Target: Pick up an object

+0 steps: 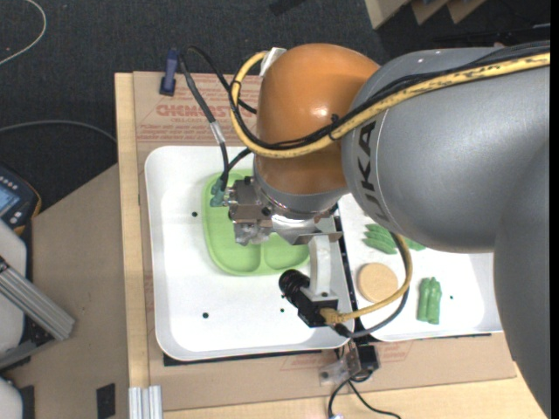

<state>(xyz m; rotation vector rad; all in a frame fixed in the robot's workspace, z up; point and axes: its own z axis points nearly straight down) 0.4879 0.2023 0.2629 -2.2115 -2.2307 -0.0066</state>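
Green tray [229, 256] under arm [437, 138] in left bin [175, 260], bare floor leftward

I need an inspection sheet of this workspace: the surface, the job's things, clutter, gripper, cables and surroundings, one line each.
Surface: two shallow white bins side by side, left bin and right bin, on a cardboard sheet.
Job's things: a light green plate in the left bin, partly under the arm; a round tan disc and two green pieces in the right bin.
Clutter: nothing seen.
Gripper: hidden below the wrist, above the green plate; fingers cannot be judged.
Cables: yellow and black cables loop over the orange band; a white cable lies on the floor.
Surroundings: dark carpet; a metal rail at left.
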